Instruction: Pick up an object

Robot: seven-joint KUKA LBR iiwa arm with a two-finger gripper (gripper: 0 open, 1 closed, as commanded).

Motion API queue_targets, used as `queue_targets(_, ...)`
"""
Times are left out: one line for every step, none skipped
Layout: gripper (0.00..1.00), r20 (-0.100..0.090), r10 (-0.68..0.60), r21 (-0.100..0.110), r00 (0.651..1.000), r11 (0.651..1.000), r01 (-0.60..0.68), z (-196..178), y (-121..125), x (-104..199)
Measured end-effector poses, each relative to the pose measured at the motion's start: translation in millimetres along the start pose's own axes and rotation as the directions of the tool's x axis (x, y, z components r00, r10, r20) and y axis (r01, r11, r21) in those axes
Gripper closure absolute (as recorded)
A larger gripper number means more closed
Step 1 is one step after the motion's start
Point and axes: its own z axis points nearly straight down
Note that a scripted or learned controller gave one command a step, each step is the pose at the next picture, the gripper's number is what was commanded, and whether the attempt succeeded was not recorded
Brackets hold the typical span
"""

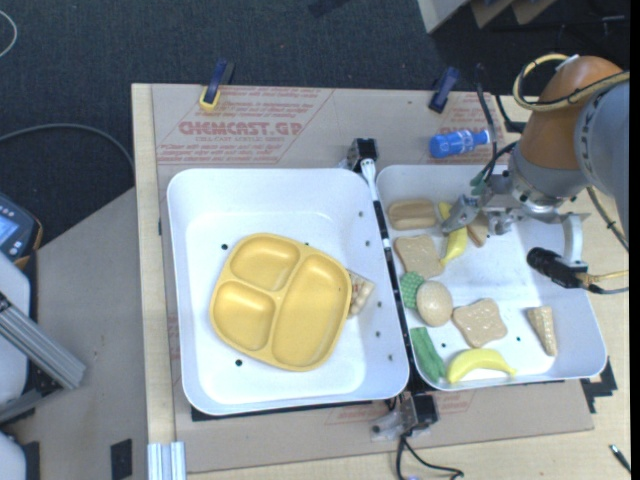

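My gripper [480, 218] hangs low over the back of the right bin [575, 363], coming down from the grey arm with the orange band. Just to its left lie a tan bread roll [412, 213] and a slim yellow piece [455, 244], which sits right against the gripper's lower left side. In front of them are a toast slice [420, 255], a green ridged piece [411, 288] and a pale egg-shaped thing [434, 303]. A small brownish bit shows under the gripper, too small to identify.
Toward the front of the right bin lie another toast slice [478, 320], a banana [480, 365], a green pod [427, 353] and a tan cone [543, 328]. The left bin [190, 228] holds a yellow divided plate [280, 300] with a small tan piece [360, 290] beside it. A blue bottle [460, 143] lies behind the bins.
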Motion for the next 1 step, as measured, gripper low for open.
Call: queue_targets(1.0,0.0,0.001,0.002,1.0,1.0,-0.001,-10.4,-0.8,-0.1)
